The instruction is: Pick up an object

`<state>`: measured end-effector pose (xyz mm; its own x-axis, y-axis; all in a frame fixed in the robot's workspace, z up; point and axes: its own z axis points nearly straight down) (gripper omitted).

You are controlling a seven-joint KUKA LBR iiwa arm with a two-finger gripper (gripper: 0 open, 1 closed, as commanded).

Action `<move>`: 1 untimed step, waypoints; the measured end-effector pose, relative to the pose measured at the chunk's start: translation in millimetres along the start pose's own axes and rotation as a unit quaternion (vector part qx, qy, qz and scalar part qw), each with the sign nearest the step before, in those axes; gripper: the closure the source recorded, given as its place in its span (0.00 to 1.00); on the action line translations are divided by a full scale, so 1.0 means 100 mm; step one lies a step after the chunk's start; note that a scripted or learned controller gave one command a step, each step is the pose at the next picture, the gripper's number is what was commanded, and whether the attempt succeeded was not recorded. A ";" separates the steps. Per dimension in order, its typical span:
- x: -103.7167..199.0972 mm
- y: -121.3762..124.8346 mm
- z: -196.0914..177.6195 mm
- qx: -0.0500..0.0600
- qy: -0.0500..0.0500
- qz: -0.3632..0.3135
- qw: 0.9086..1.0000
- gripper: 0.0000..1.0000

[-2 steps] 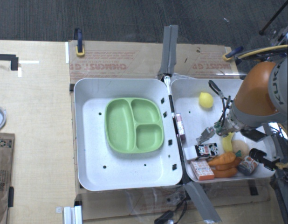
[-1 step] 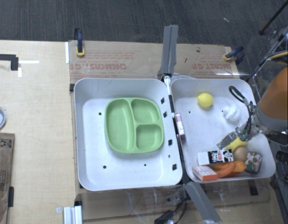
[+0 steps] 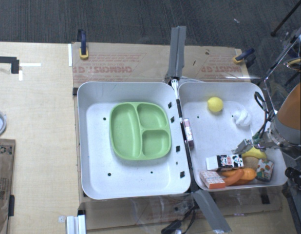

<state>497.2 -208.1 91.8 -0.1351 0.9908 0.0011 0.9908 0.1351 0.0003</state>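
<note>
The right bin (image 3: pixel 204 145) holds a yellow lemon (image 3: pixel 215 104) near its back and a white crumpled lump (image 3: pixel 242 118) to the lemon's right. A cluster lies at its front right: a yellow banana (image 3: pixel 255 154), a black-and-white box (image 3: pixel 224 161), an orange carrot (image 3: pixel 236 176), a salmon-coloured box (image 3: pixel 212 179) and a small colourful carton (image 3: pixel 265 170). My gripper (image 3: pixel 249 145) hangs low at the banana's left end, just above the cluster. The arm's orange band (image 3: pixel 292 111) is at the right edge.
The left bin (image 3: pixel 92 145) holds a green divided plate (image 3: pixel 140 130). A thin pink-and-white bar (image 3: pixel 188 132) lies along the wall between the bins. Clamps (image 3: pixel 82 45) hold cardboard behind the bins. Bare floor shows in the right bin's middle.
</note>
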 end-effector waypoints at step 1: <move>-0.01 0.01 -0.10 -0.002 -0.001 0.000 1.000 1.00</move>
<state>498.7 -208.6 101.8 -0.1347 0.9909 -0.0010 0.9909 0.1347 0.0038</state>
